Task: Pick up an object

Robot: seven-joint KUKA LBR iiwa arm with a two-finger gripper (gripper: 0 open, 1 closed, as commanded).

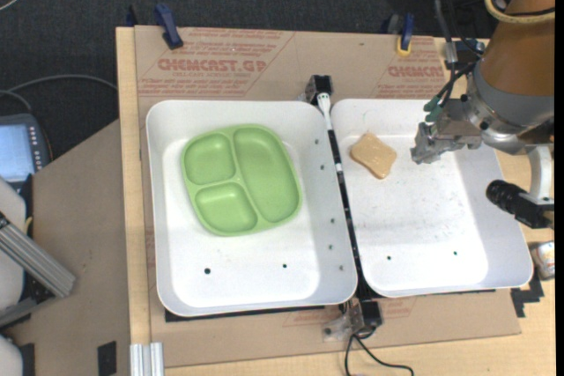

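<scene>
Item: one tan sponge, blocky with rounded corners, is found lying flat on the floor of the right bin, in its far left part, close to the wall shared with the other bin. It is touched by nothing and rests apart from the bin walls.

Gripper: seen just to the right of the sponge, over the far half of the same bin, held low with its tip pointing down and toward the left. A small gap is kept between it and the sponge. Nothing is seen held in it. How its jaws stand cannot be told from this angle, as they merge into one dark grey shape.

Arm: entered from the far right, grey at the wrist with a broad orange band above.

Left bin: white and shallow, set edge to edge with the right bin. A green plate with three compartments is laid in its far middle, slightly turned.

Bench: a brown board printed with red lettering, on which both bins are borne. Two clamps are fixed at its far edge, one blue to the left and one to the right with a yellow grip.
</scene>
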